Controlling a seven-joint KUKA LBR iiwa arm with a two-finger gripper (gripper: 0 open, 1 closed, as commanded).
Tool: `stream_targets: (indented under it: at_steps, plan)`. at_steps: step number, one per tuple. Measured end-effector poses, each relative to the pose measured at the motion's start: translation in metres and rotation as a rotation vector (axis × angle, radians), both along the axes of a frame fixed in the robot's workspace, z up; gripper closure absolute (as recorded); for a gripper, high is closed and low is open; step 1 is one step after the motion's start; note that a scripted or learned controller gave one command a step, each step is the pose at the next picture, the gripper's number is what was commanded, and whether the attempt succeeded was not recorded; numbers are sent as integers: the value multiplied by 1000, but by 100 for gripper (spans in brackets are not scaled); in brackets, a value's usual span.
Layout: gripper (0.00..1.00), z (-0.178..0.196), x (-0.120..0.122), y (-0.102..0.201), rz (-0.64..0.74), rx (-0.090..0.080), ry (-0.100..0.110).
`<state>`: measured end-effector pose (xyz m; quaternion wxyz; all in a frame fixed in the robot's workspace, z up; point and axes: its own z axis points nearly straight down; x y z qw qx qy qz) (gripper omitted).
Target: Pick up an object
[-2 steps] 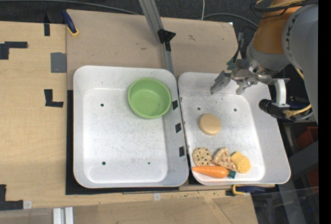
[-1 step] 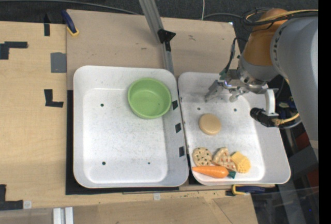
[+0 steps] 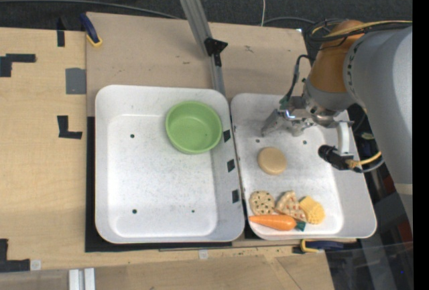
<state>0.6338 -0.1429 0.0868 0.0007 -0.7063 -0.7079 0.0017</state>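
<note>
Single fixed camera, mounted above the worktop (image 3: 40, 114), looking down at a slant. Framing is taking in both white bins, left bin (image 3: 114, 168) and right bin (image 3: 348, 208), at moderate range; arm (image 3: 375, 74) is entering from the right edge.

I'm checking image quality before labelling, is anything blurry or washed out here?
Camera view: even, soft lighting; the green bowl and carrot are sharp; the hand looks slightly smeared; the arm's grey casing at right is bright, nearly washed out.
</note>
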Motion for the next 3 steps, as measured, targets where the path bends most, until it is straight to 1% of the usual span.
stream_targets:
  at_steps: [1, 2, 3]
  plan:
    - [100, 11, 0, 1, 1, 0, -1]
    - [100, 54, 2, -3, -1, 1, -6]
    - [100, 117, 4, 2, 0, 0, -9]
